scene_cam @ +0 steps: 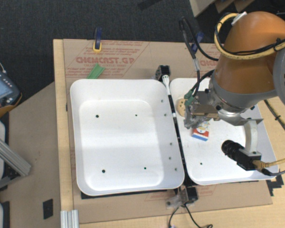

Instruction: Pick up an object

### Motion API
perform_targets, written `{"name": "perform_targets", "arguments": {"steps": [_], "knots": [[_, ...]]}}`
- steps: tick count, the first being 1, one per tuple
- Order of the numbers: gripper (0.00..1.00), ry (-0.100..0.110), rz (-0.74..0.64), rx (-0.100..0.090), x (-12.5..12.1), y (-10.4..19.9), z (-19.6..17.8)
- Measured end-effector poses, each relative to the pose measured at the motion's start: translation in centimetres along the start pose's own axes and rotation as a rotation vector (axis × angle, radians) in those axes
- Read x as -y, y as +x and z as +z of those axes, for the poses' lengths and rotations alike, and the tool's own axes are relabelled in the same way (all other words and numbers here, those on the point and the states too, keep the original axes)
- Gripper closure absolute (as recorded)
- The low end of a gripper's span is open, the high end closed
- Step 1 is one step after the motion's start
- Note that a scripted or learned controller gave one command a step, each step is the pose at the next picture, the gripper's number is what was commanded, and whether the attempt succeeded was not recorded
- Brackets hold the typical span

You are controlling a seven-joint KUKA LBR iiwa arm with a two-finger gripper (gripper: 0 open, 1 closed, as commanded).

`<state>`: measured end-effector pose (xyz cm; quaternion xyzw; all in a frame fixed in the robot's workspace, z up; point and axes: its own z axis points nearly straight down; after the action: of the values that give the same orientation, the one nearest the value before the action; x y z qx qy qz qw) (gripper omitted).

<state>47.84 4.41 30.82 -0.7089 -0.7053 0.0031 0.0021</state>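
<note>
My gripper (195,121) hangs low over the left part of the right bin (218,177), under the grey and orange wrist. A small red, white and blue object (200,135) lies in the bin right below and in front of the gripper, partly covered by it. A tan rounded object (181,106) lies near the bin's left wall, just behind the gripper. I cannot make out whether anything sits between the gripper's tips.
The left bin (77,127) lies beside the right one, their walls touching along the middle. Both rest on a cardboard sheet (133,56) bearing a green strip (95,71) and a blue clip (98,38) at the back. Small black clamps (162,72) hold the bins.
</note>
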Motion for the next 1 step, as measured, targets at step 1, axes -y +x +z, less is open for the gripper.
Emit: {"name": "perform_targets", "arguments": {"steps": [1], "knots": [[1.0, -0.009, -0.004, -0.001, -0.14, 0.23, -1.33]]}}
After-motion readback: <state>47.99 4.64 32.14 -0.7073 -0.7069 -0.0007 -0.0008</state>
